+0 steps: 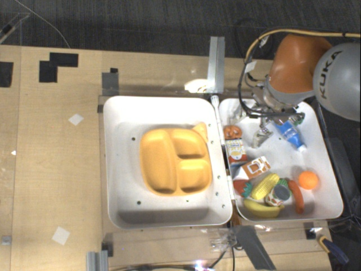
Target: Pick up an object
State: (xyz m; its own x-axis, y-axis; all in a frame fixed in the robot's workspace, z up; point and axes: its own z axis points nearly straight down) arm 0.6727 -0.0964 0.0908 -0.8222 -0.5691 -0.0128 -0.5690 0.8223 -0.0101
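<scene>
White plastic bins sit side by side on the desk (51, 168). The left bin (121, 151) carries a yellow compartment tray (174, 161); the right bin (330, 199) holds the loose objects from which one is to be picked.

The gripper (263, 135) hangs low over the upper part of the right bin, beneath the orange band (296, 61) of the arm. Its metal fingers (260, 134) point down with nothing visibly between them; whether they are parted or closed cannot be told at this scale.

Judged step: approach, with no grasp made yet. The blue bottle (292, 134) lies just beside the gripper on its right, and a small red-topped packet (232, 132) lies near on its left. The next move calls for settling on one of these, descending squarely over it and closing.

Obstacles: the bin's dividing wall stands close to the packet. The lower cluster, comprising a corn cob (265, 186), banana (260, 208), red pepper (296, 196) and a carton (257, 166), lies packed and touching. An orange ball (308, 180) lies apart.
</scene>
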